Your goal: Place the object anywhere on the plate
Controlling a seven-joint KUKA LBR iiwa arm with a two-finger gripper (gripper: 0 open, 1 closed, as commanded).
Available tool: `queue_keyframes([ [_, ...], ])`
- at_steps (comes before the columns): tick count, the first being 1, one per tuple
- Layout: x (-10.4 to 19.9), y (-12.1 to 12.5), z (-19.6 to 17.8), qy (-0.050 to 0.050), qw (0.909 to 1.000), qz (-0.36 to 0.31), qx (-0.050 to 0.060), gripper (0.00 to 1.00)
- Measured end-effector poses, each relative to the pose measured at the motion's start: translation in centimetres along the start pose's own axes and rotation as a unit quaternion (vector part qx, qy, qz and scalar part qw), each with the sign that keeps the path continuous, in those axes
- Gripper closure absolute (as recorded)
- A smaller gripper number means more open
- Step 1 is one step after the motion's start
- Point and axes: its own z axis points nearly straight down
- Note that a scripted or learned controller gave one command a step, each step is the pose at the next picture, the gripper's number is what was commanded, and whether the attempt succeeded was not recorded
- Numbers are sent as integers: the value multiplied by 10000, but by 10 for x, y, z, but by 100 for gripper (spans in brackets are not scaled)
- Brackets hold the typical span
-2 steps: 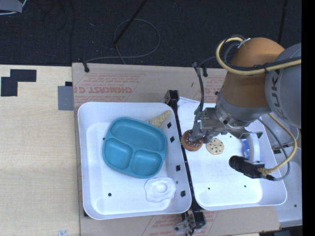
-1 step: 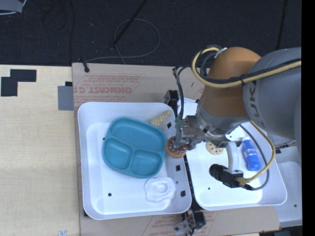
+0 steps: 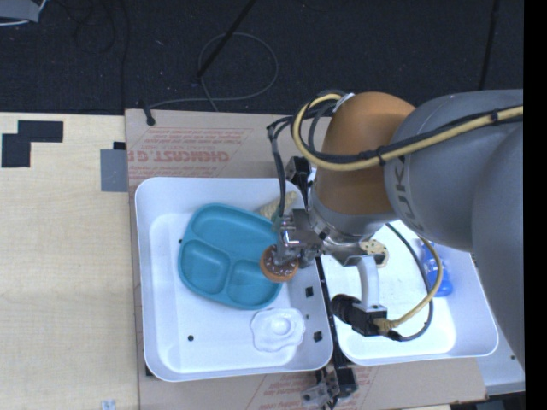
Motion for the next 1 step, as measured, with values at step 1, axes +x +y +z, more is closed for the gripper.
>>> queue_keyframes([
  [1,45,2,9,-1,10000,-2,-9,100],
])
